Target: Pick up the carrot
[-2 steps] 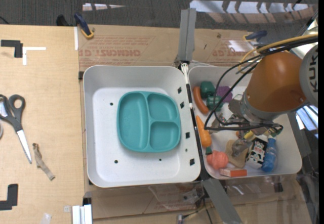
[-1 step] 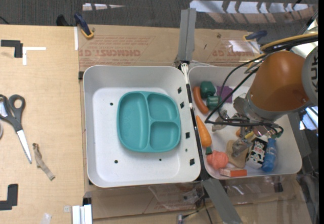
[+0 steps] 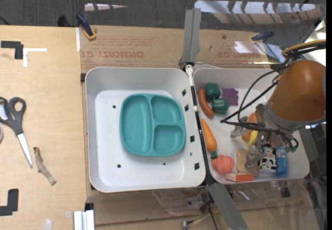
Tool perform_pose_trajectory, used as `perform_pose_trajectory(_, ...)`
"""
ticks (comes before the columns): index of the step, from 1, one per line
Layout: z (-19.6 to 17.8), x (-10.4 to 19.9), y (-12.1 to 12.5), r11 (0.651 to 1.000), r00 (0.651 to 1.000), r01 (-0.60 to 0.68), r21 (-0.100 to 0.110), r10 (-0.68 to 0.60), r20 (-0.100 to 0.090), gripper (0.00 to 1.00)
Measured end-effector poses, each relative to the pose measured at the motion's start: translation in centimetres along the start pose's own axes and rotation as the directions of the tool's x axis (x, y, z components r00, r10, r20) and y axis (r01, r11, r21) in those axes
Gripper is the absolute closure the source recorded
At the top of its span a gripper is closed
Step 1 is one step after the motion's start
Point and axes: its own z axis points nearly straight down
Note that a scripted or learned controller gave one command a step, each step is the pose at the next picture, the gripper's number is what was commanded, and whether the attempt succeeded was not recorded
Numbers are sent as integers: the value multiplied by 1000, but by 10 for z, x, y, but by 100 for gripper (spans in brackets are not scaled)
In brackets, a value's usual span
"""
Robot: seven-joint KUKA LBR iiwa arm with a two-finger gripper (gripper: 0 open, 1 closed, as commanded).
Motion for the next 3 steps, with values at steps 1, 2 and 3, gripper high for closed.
perform_pose_trajectory(1, -1, -24, -63, 895, 895, -445, 1, 445, 4, 0)
perform_pose_trajectory(2, -12, -26, -63, 897, 897, -441, 1, 441, 10, 100)
perform_pose_trajectory(3, -5, -44, 12, 756, 756, -654, -5, 654, 10, 100)
